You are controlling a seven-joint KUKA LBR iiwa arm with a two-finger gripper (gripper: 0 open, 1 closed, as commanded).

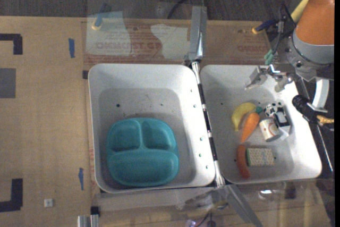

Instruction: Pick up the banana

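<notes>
Banana (243, 112) lies untouched in the right bin (228, 165), touching the carrot (249, 126) at its 5 o'clock, while the claw (267, 76) hangs at its 1 o'clock, opening impossible to judge, so reaching, gripping and lifting all remain.

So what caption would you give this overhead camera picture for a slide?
Gripper poised over the right bin, above the banana and carrot; teal tray in the left bin.
</notes>
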